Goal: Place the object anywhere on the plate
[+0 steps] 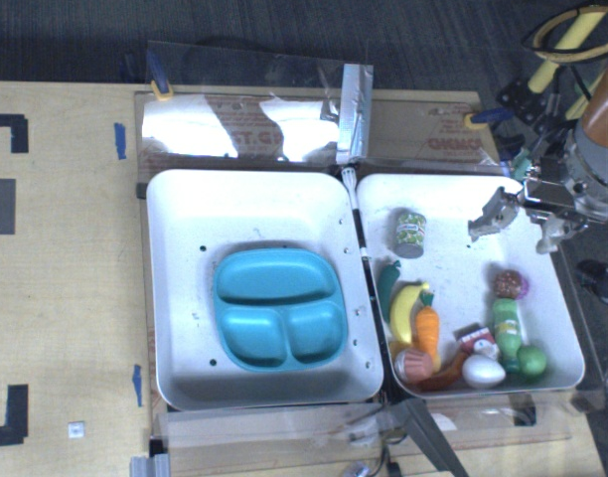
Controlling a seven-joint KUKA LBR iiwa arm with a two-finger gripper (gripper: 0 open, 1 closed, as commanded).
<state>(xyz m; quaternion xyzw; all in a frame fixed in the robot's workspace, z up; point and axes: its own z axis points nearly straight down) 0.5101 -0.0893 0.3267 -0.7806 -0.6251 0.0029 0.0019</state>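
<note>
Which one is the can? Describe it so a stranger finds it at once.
Look in the right bin, at its upper left part, just right of the divider. The can stands there alone, a small cylinder with a green label and pale top, apart from the toy food heaped along the bin's lower edge.

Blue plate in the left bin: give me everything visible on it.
The blue plastic-looking divided plate is a rounded rectangle with three compartments: one long section across the far side and two smaller ones along the near side, split by raised ridges. It lies flat, right way up, roughly centred on the floor of the left white bin, turned slightly askew to the walls. Its compartments hold nothing and it touches nothing but the bin floor.
</note>
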